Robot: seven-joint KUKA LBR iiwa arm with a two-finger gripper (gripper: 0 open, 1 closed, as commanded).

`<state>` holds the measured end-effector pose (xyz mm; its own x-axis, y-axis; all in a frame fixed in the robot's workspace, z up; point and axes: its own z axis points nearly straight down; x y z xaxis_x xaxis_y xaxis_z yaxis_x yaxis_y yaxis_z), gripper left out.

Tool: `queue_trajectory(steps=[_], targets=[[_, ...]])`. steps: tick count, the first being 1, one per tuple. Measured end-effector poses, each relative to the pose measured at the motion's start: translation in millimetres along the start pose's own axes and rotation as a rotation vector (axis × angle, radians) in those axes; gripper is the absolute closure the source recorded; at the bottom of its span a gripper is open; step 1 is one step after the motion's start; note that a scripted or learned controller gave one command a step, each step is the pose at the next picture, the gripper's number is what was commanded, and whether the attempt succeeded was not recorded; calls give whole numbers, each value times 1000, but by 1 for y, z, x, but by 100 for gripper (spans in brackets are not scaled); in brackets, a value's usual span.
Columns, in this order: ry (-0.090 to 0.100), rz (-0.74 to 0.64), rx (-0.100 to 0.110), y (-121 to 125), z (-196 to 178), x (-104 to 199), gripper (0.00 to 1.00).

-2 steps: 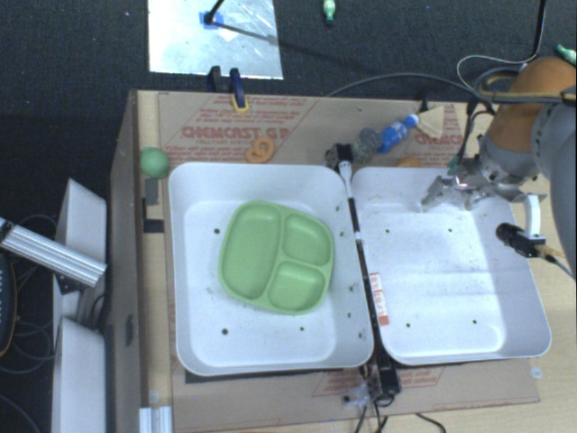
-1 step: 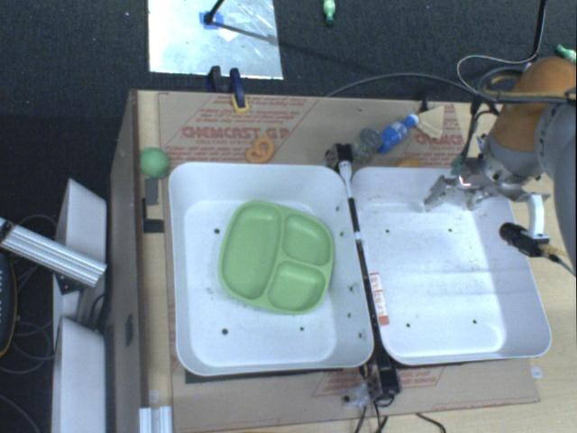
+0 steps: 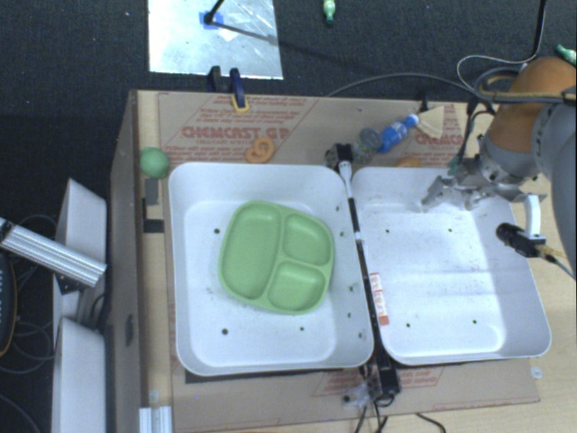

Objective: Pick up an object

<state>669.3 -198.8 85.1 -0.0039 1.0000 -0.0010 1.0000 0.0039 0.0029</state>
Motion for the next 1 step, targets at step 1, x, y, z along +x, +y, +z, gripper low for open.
queue_trajectory(steps=[1], targets=[[4,0,1,0,0,-6,0]])
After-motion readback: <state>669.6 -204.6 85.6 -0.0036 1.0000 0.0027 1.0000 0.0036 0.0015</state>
